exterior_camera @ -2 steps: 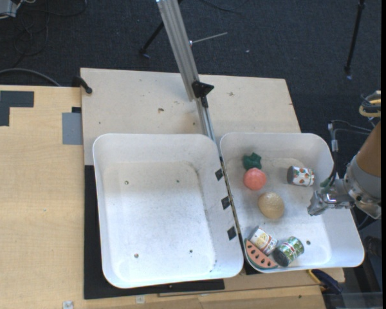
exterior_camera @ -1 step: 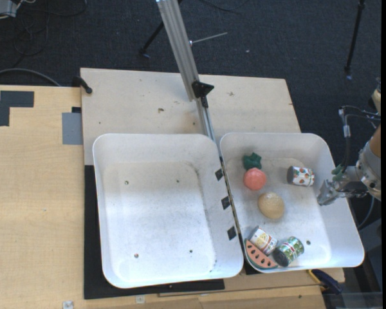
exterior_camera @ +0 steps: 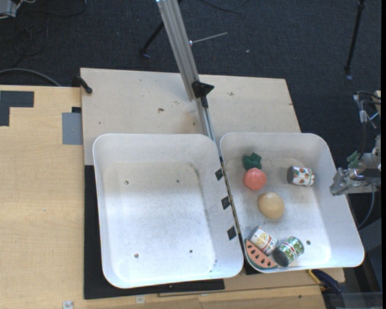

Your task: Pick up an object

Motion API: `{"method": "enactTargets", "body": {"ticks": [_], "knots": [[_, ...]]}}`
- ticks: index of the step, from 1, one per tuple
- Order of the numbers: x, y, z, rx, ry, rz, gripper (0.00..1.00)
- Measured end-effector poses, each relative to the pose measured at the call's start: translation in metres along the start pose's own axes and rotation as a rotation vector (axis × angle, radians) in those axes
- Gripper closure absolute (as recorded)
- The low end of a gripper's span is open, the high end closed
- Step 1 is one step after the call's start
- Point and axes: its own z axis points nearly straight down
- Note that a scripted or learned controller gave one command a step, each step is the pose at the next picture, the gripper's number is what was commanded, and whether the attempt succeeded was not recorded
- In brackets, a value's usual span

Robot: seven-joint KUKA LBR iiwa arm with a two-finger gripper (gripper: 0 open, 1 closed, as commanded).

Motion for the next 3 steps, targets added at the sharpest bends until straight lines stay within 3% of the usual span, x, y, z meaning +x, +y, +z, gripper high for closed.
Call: {"method": "enactTargets", "body": {"ticks": [1,3], "knots": [[-0.001,0.001,-0.037,0.001,0.001,-0.001,1.0],[0.087,0.017,-0.017,0.006,0.004,-0.002,1.0]]}}
